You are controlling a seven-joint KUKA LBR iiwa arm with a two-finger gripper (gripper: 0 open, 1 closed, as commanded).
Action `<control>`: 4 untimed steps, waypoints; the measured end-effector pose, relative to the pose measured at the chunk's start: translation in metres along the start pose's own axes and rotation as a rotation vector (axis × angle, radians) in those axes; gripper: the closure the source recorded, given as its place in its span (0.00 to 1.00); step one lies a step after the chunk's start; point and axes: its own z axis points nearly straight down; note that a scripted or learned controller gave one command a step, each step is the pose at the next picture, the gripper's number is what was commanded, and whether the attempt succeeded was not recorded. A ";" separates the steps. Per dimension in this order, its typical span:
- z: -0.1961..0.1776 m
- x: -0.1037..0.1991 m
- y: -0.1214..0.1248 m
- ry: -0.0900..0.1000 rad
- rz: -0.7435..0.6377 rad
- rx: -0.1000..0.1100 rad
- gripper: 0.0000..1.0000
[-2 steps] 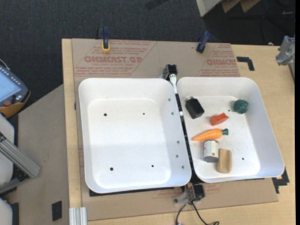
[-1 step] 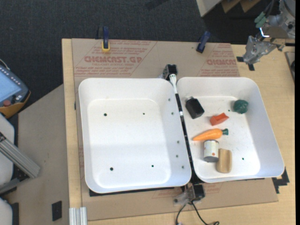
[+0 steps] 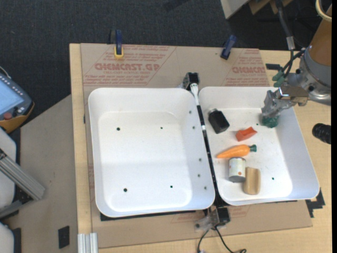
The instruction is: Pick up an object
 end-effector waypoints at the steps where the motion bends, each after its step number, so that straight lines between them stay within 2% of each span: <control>1: -0.058 0.095 -0.052 -0.002 -0.007 -0.012 1.00; 2: -0.061 0.139 -0.059 -0.002 -0.005 -0.012 1.00; 3: -0.071 0.185 -0.047 -0.003 -0.003 -0.012 1.00; 4: -0.082 0.186 -0.047 -0.002 -0.003 -0.014 1.00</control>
